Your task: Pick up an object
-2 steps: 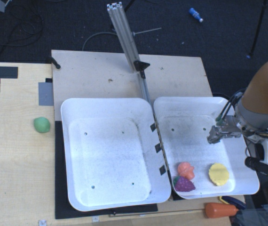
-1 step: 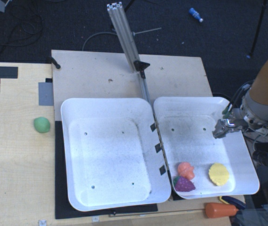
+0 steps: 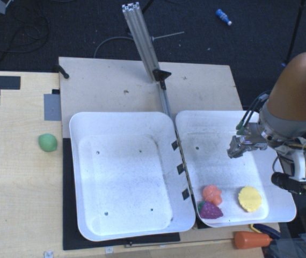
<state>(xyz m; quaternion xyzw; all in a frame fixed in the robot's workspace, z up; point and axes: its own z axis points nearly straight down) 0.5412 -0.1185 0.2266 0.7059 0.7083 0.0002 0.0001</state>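
My tool (image 3: 239, 147) hangs over the right bin (image 3: 217, 123), its open-or-closed state unreadable to me, well apart from the yellow piece (image 3: 249, 199), orange piece (image 3: 212, 193) and purple piece (image 3: 211, 210), so I risk closing on nothing.

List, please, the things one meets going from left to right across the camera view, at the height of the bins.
green ball → left bin → right bin → orange-pink toy → pincer → yellow toy
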